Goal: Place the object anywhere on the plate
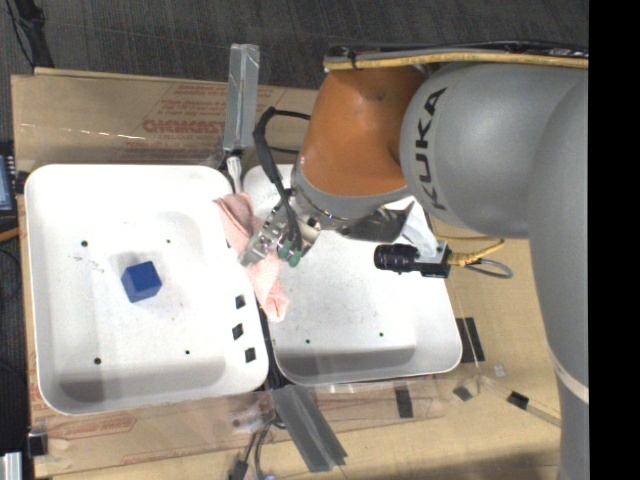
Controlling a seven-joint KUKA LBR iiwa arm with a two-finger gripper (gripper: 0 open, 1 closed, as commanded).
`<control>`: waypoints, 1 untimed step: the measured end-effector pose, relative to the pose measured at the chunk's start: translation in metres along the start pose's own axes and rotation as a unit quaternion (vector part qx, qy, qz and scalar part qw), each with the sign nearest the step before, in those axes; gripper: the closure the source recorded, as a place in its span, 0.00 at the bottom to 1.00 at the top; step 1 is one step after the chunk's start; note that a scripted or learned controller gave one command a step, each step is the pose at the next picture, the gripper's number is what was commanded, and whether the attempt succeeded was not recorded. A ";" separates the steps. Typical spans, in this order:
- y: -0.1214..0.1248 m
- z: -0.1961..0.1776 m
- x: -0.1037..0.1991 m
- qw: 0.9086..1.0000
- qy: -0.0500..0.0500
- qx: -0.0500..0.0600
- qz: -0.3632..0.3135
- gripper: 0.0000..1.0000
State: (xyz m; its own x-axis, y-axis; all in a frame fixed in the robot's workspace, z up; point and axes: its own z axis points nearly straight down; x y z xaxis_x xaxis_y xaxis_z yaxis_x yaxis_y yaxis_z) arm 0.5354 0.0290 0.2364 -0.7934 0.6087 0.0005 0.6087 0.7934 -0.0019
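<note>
A small blue cube (141,280) sits in the left bin (60,198), on the left part of its floor. I cannot make out a separate plate against the white bins. A pink cloth (262,273) lies draped over the shared rim between the two bins, running from the back down toward the middle. My gripper (268,243) hangs under the orange wrist band, right at the cloth's upper half, over the left edge of the right bin (430,343). The wrist hides how the gripper meets the cloth.
The grey arm body covers the right side of the view and the back of the right bin. A black cable plug (398,258) juts from the wrist. A grey metal post (240,98) stands behind the bins. Tape strips (305,433) mark the front of the bench.
</note>
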 end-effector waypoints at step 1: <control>0.055 -0.007 0.019 0.979 -0.001 -0.001 -0.202 1.00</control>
State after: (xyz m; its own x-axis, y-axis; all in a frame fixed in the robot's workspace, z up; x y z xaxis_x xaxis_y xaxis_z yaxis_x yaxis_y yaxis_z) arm 0.5536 0.0838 0.2431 -0.9695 0.2452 -0.0019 0.2452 0.9695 -0.0001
